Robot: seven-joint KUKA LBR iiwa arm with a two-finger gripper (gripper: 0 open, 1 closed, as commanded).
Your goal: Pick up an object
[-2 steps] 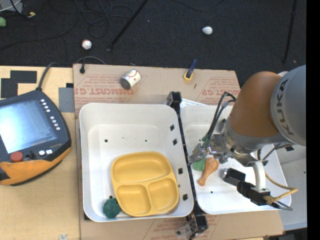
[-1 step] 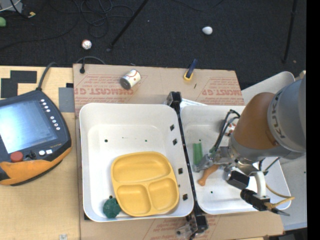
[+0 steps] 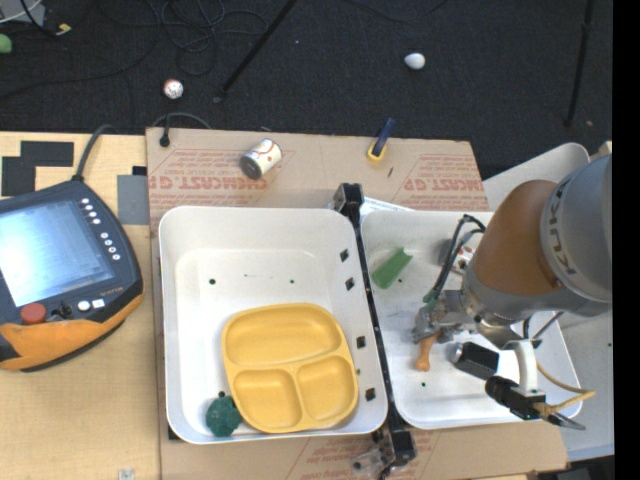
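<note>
Objects for picking sit in both white bins. Right bin (image 3: 560, 393): green block (image 3: 391, 266) near its upper left, tilted; small orange-brown stick-like piece (image 3: 426, 349) w/ a dark end, lying just below the gripper (image 3: 437, 320). Something red/white is partly hidden behind the arm at approx. the bin's upper middle, can't ID it.

Left bin (image 3: 200, 238): yellow divided tray (image 3: 290, 366), 3 compartments, resting toward the lower right, and a dark green lumpy object (image 3: 223, 416) touching the tray's lower-left corner.

Arm (image 3: 545, 243) comes in from the right, orange band facing the camera; grey section shows part of the "KUKA" lettering. Gripper is low over the right bin's floor, left of centre, near the orange-brown piece. Fingers: can't tell whether apart or together, too small and cluttered by cables. Nothing visibly between them.

Cardboard (image 3: 300, 173) under the bins carries red print reading "CHEMCOZT" or similar, upside down, twice along the top edge; more red print at the bottom edge, unreadable. On the cardboard: a small white can w/ red marking (image 3: 260, 157), lying on its side, and a yellow/blue tool (image 3: 380, 141). Teach pendant (image 3: 60, 268) w/ lit screen at left, text not legible.
</note>
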